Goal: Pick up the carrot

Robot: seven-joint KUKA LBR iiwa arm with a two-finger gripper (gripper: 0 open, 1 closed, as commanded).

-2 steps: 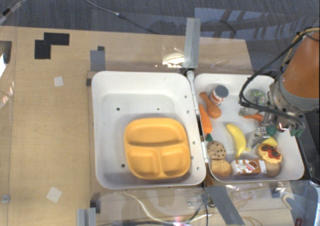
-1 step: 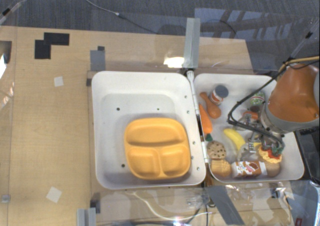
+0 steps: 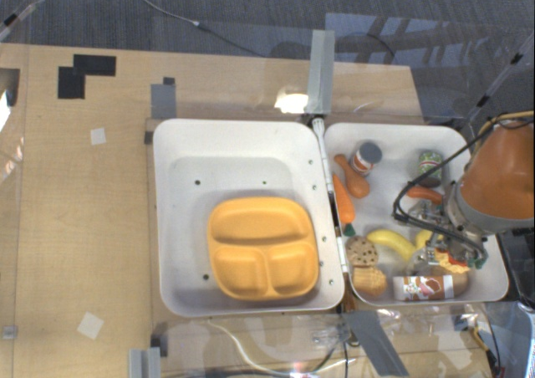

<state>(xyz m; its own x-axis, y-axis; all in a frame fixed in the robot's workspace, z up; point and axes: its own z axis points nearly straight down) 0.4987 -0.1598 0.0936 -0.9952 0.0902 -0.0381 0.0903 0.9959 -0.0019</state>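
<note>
Right now your gripper [image 3: 441, 244] is sitting low over the near-right part of the right bin [image 3: 498, 284], buried in cables and clutter, and honestly you can't tell from this angle whether it's open, closed or pinching anything. Nothing obviously carrot-shaped is in it.

The carrot [image 3: 343, 200] is well off to the far side of the bin from the tool, lying lengthwise right along the wall shared with the left bin [image 3: 184, 150], just past a brown drumstick-looking piece [image 3: 354, 179] and a small can [image 3: 365, 155]. Between the tool and the carrot you've got a banana [image 3: 393, 242] and a cookie [image 3: 361, 251].

So I'd call this the approach step, grab not made yet. Next move: lift clear of the stuff under you, travel across to the carrot, and line the fingers across its narrow width. That wall is tight against it, so there's not much room for a finger on that side.
</note>
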